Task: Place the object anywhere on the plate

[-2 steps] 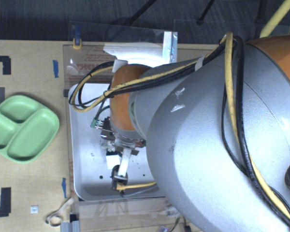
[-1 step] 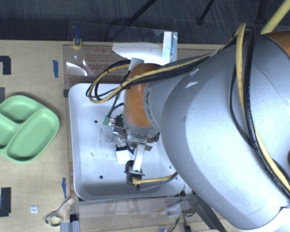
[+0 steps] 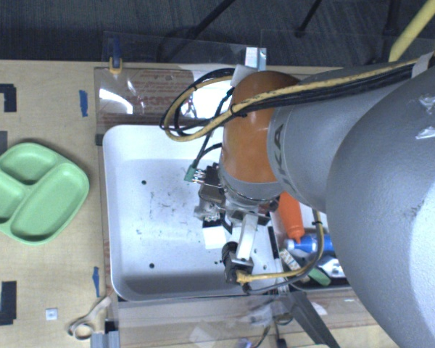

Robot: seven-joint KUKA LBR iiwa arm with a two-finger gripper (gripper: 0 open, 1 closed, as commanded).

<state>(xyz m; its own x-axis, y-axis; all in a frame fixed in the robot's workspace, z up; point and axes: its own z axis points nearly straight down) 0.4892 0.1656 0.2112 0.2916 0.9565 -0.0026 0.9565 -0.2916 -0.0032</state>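
Plate (image 3: 32, 192): pale green, three compartments, lying flat on the wooden bench, left of the white bin (image 3: 141, 194), apart from it. Object (image 3: 291, 218): orange, elongated, lying in the bin at right, partly hidden by the arm.

Robotics lab test cell, not a home. Evidence: industrial grey arm (image 3: 377, 158) with exposed cable loom (image 3: 203, 114), plywood worktop (image 3: 51, 93) marked with black (image 3: 3, 96) and blue tape (image 3: 83, 102) fiducials, white bin (image 3: 152, 201) bolted in, clear plastic guard (image 3: 152, 85), dark carpet (image 3: 130, 6) and stand legs (image 3: 225, 9) behind.
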